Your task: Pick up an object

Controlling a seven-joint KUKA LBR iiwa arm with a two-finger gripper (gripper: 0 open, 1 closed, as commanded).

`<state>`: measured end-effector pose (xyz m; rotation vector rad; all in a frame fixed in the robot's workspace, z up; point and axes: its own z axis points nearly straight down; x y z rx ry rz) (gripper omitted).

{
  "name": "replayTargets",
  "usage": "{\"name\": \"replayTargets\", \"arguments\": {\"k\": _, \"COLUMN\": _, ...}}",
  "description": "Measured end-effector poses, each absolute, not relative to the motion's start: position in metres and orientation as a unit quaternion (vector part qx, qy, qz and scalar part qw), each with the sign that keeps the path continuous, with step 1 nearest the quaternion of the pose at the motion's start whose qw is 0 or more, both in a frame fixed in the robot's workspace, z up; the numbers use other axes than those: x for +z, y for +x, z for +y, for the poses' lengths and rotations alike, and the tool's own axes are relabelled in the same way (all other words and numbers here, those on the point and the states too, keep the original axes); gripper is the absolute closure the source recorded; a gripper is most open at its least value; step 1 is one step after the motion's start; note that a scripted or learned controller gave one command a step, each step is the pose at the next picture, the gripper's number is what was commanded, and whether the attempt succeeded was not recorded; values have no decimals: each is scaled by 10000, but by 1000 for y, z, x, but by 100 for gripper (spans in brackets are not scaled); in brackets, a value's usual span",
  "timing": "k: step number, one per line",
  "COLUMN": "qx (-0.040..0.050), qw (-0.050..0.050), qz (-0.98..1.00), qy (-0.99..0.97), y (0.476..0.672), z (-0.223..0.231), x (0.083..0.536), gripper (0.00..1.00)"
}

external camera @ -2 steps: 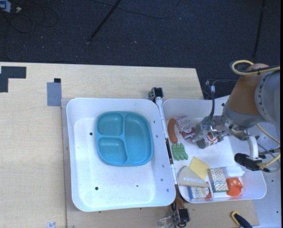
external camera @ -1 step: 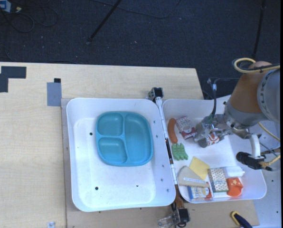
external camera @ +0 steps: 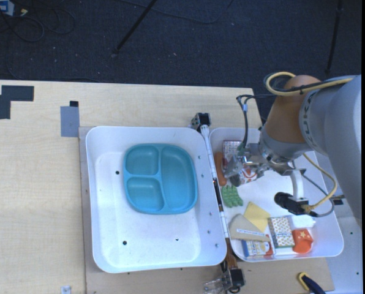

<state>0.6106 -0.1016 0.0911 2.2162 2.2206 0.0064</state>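
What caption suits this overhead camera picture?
Grey arm's claw lowered into cluttered right bin; blue plate in left bin.

Grey arm (external camera: 332, 112), orange wrist band (external camera: 286, 112), looping black and yellow cables (external camera: 274, 81)

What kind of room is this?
Probably a robot lab: a grey arm reaches over two white bins on a bench, with cables on the dark floor.

Left bin (external camera: 103, 250): white, shallow; a teal divided plate (external camera: 160, 177) lay flat in its upper half, three compartments showing. Bench (external camera: 32, 195): pale wood, with grey patches (external camera: 69, 120) near its far left edge. Beyond my bench, dark carpet (external camera: 170, 29) crossed by black cables (external camera: 136, 18).
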Motion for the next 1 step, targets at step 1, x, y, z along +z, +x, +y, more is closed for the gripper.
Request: {"name": "replayTargets", "arguments": {"k": 1, "qx": -9, "qw": -14, "qz": 7077, "qy": 7065, "y": 597, "z": -17, "x": 187, "gripper": 100}}
